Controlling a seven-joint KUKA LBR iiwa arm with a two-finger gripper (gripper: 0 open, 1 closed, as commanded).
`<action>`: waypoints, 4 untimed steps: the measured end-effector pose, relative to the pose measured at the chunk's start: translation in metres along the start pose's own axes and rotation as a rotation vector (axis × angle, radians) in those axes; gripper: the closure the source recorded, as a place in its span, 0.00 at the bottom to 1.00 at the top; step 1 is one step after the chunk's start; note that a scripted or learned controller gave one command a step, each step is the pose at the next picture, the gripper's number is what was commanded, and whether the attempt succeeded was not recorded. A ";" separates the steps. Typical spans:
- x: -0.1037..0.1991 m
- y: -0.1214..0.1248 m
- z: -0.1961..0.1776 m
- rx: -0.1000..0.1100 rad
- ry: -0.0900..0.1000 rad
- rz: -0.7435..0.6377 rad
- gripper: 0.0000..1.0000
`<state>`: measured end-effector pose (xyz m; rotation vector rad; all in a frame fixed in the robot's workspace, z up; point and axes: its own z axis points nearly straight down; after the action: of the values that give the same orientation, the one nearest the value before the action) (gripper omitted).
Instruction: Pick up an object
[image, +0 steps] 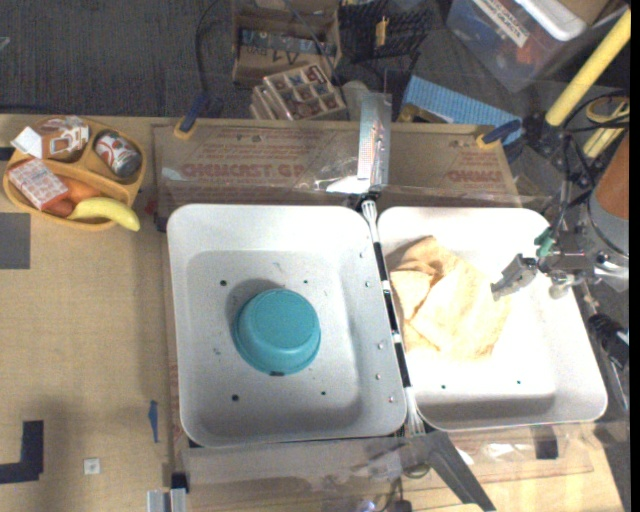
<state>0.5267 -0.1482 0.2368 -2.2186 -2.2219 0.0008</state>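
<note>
Two white bins sit side by side on the counter (80, 380), and we see them from above. We find a round teal bowl (278, 331) in the left bin (200, 250). It lies upside down near the middle of the bin floor, with its flat bottom facing up. It looks smooth and plain.

We find a soft yellow cloth (450, 305) in the right bin (560, 390). It is pale, like butter, and all crumpled up. It lies in the left half of that bin, close to the wall between the two bins. One end bunches up in a darker tan lump near the top.

We see the gripper (520, 275) reach in from the right, over the right bin. One grey finger (507, 281) points down at the right edge of the cloth. We cannot tell if the gripper is open or closed, and we see nothing in it.

Up in the far left corner, we see a tray (20, 185) with a banana (105, 211) and other play food.
</note>
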 end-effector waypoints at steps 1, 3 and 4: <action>-0.023 -0.011 -0.022 -0.005 -0.002 0.199 0.00; 0.018 0.090 0.148 -0.010 -0.003 -0.138 0.00; 0.029 0.099 0.148 -0.010 -0.005 -0.036 0.00</action>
<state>0.6259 -0.1193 0.0887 -2.1859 -2.2686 -0.0044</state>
